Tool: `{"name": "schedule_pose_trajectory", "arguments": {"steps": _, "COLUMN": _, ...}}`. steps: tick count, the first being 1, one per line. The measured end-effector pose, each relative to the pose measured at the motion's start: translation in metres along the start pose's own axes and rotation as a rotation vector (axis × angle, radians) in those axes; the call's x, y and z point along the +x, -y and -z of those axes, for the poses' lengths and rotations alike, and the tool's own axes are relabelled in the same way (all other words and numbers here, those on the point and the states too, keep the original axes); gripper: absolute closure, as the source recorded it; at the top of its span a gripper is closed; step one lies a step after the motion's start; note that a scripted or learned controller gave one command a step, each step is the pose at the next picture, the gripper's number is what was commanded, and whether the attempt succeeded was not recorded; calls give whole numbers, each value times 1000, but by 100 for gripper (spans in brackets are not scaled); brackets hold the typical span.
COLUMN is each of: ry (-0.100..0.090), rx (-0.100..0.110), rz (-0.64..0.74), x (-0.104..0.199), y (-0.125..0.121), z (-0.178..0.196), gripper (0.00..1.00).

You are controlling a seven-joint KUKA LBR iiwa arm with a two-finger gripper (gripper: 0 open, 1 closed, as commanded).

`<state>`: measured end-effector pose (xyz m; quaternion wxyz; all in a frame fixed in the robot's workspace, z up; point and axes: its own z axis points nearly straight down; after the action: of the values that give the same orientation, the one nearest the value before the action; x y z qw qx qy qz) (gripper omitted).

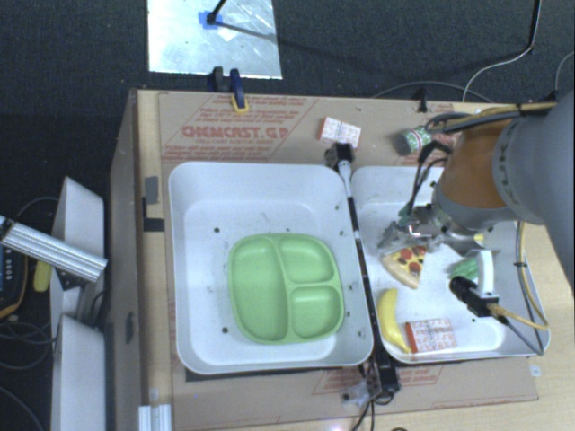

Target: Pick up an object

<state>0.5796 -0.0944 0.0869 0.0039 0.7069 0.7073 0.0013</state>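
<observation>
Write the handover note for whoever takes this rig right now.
Claw: low in the right bin, just above the pizza slice; whether it is open or shut can't be told, and nothing is seen in its grip.
Right bin also holds a banana, a red-and-white box and a green item.
Left bin holds a green divided plate.
Done: nothing lifted yet.
Left: grasp one object and raise it.

The arm (512,164) hides the right bin's (373,191) far corner — its green object (467,268) half-covered.
</observation>
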Motion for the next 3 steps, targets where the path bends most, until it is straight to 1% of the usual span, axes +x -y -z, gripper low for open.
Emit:
{"name": "schedule_pose_trajectory", "arguments": {"steps": 1, "ry": -4, "rx": 7, "rz": 0, "x": 8, "y": 21, "z": -2, "gripper": 0}}
{"name": "schedule_pose_trajectory", "arguments": {"steps": 2, "ry": -3, "rx": 1, "rz": 2, "x": 8, "y": 19, "z": 9, "gripper": 100}}
{"name": "schedule_pose_trajectory", "arguments": {"steps": 3, "ry": -3, "rx": 2, "rz": 2, "x": 8, "y": 19, "z": 9, "gripper": 0}}
